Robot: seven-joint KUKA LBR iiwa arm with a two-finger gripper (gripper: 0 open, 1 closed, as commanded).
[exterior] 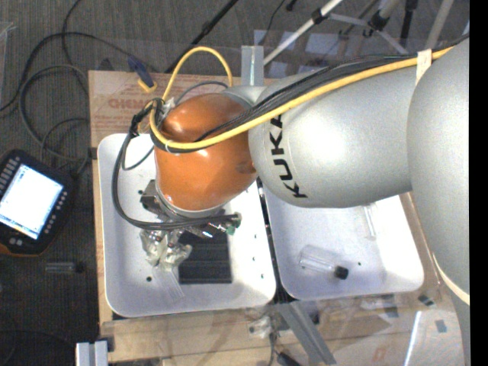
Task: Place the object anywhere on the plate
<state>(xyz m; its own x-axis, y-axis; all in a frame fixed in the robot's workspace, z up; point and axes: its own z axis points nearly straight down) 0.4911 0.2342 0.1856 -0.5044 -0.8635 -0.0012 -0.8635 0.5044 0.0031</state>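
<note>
Grey arm's hand low in left white bin beside flat black plate | we cannot tell its grip | clear small tube lies in right white bin | we should verify a hold before travelling.

Robot lab, teach pendant, tripod legs

The bench bears a left bin and a right bin, side by side.
</note>
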